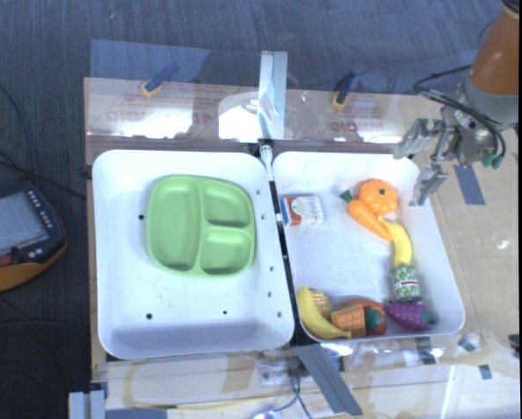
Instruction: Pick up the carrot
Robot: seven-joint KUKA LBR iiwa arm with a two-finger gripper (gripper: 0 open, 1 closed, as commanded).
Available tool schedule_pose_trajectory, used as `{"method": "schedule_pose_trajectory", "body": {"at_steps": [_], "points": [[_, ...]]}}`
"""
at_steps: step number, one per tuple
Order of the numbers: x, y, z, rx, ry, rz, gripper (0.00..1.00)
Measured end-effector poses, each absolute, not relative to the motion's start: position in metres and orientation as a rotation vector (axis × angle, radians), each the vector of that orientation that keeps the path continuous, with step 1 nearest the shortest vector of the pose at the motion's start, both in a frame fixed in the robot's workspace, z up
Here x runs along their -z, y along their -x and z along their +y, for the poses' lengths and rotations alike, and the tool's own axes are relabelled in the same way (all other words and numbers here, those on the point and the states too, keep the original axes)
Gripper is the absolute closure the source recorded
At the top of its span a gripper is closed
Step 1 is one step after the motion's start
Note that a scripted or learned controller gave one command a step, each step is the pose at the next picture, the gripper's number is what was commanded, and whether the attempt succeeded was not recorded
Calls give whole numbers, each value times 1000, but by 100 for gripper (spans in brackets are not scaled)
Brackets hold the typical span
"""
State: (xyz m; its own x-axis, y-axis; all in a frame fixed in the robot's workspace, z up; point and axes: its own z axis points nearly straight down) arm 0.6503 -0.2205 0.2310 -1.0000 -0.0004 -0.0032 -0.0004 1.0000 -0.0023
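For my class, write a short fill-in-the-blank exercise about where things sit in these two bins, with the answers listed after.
1. The green divided tray lies in the ____ bin.
2. The carrot lies beside the round ____ fruit.
3. The banana lies along the right bin's ____ edge.
4. The gripper hovers at the right bin's far ____ corner.

Missing words: left; orange; near; right

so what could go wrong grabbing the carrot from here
The carrot lies pressed against the orange fruit, with the yellow piece at its lower end, so the pincer may nudge or catch a neighbour instead. The pincer also sits above the right bin's far rim and could clip it descending.
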Motion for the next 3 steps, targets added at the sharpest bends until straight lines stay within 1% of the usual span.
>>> {"method": "schedule_pose_trajectory", "body": {"at_steps": [1,2,3], "points": [[-103,-642,-166,-5,125,3148,0],[-122,-647,-168,9,121,3131,100],[-189,-637,-69,-1,276,3117,100]]}}
